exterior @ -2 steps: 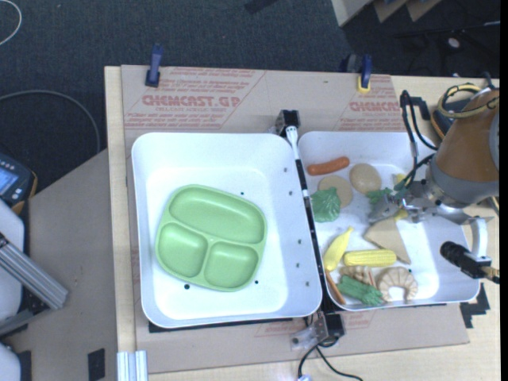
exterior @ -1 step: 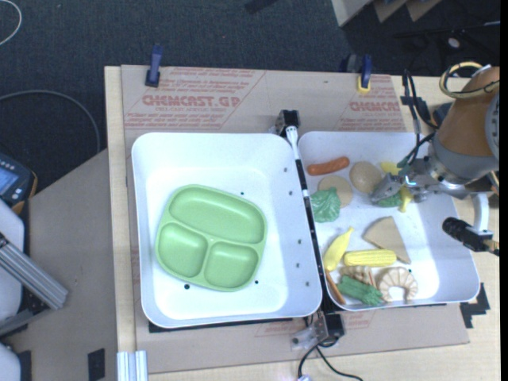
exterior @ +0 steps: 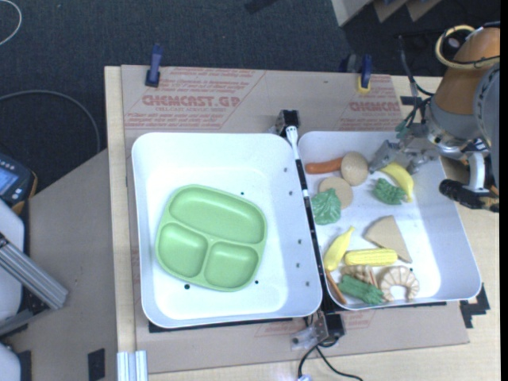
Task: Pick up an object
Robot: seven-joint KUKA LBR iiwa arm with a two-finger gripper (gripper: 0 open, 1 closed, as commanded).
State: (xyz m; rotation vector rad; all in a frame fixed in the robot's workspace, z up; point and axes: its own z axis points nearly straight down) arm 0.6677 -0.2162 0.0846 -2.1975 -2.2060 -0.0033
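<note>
My gripper [exterior: 403,158] hangs low over the back of the right bin [exterior: 452,236], under the grey wrist with its orange band. Just beneath and in front of it lies a small yellow banana [exterior: 399,180], with a green leafy piece [exterior: 387,191] beside it. To the gripper's left sit a beige ball [exterior: 355,167] and an orange carrot [exterior: 323,166]. Nothing shows lifted off the bin floor.
The right bin also holds a beige disc [exterior: 337,190], green broccoli [exterior: 325,206], a tan wedge [exterior: 387,236], a second banana [exterior: 340,248], corn [exterior: 371,257], a green pod [exterior: 361,290] and a pretzel-like piece [exterior: 397,281]. A green divided plate [exterior: 210,236] lies in the left bin [exterior: 159,157].
</note>
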